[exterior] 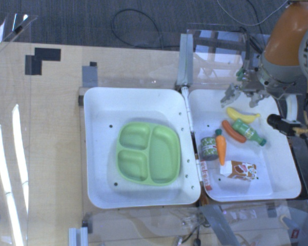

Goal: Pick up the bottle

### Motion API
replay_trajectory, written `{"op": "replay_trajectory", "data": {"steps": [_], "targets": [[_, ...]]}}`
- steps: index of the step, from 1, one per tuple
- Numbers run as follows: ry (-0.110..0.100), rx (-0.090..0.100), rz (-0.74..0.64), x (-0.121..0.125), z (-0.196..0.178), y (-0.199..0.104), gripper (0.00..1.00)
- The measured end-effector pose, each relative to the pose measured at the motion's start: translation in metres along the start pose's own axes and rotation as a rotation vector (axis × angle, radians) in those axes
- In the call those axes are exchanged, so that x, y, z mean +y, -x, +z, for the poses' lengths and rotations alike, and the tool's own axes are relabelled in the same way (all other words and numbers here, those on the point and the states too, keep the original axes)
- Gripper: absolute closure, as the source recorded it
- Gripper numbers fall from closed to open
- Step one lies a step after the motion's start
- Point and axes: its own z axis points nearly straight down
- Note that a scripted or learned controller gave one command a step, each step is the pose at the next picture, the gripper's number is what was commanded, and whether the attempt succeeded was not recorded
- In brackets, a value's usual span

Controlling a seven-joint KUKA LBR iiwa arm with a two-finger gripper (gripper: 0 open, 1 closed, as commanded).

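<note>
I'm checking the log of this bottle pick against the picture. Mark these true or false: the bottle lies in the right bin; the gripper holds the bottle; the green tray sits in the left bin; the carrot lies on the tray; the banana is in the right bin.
1. The bottle lies in the right bin. True.
2. The gripper holds the bottle. False: it hangs above the banana, nothing between its fingers.
3. The green tray sits in the left bin. True.
4. The carrot lies on the tray. False: it lies in the right bin.
5. The banana is in the right bin. True.
</note>
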Motion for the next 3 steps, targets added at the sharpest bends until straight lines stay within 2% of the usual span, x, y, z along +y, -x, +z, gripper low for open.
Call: {"op": "replay_trajectory", "data": {"steps": [1, 2, 3], "targets": [[0.004, 0.0, 0.009, -0.033, 0.128, 0.01, 0.0], [0.012, 0.0, 0.007, -0.03, 0.115, 0.01, 1.0], [0.004, -0.001, 0.192, -0.072, 0.013, -0.023, 1.0]]}}
